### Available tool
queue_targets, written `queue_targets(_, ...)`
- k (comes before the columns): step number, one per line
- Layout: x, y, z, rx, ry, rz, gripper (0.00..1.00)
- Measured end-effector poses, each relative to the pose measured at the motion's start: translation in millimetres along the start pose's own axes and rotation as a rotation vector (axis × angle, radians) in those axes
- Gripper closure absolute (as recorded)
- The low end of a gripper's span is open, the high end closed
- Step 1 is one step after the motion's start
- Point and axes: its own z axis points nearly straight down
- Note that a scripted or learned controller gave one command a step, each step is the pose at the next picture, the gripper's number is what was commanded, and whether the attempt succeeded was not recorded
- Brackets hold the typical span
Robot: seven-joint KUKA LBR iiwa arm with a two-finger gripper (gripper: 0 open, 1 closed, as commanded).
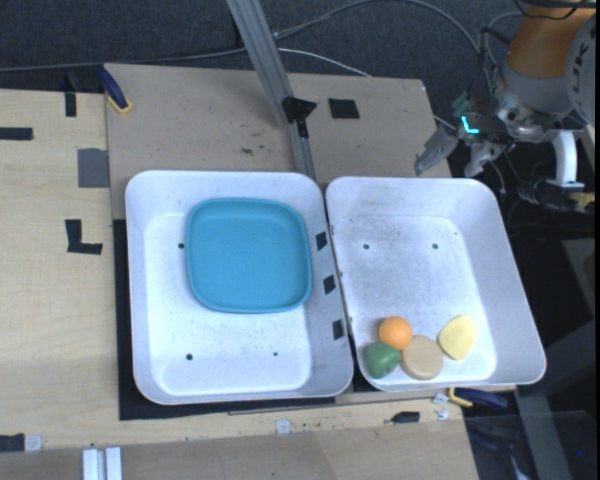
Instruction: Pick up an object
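Because the gripper (pixel 458 155) hangs above the far rim of the right bin (pixel 480 200), near that bin's far right corner, with its fingers spread apart and nothing between them, the whole pick is still ahead, and most of the risk lies in the approach. The candidates sit well apart from it, bunched in the right bin's near right corner: an orange ball (pixel 395 331), a green piece (pixel 381 359), a tan round piece (pixel 422 358) and a yellow piece (pixel 458 336), each touching or just beside its neighbour. So tight a cluster could let a finger land on a neighbouring piece, and rounded shapes may squirt out of a closing grip. The near wall could also block a finger. The left bin (pixel 150 278) holds a blue plate (pixel 248 255), flat and probably harder to grasp.
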Motion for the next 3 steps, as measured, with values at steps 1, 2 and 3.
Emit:
queue_targets(1,0.0,0.0,0.1,0.000,0.000,0.000,0.00)
queue_targets(2,-1.6,1.4,63.2,0.006,0.001,0.000,0.00)
queue_targets(3,-4.8,1.5,126.4,0.006,0.001,0.000,0.00)
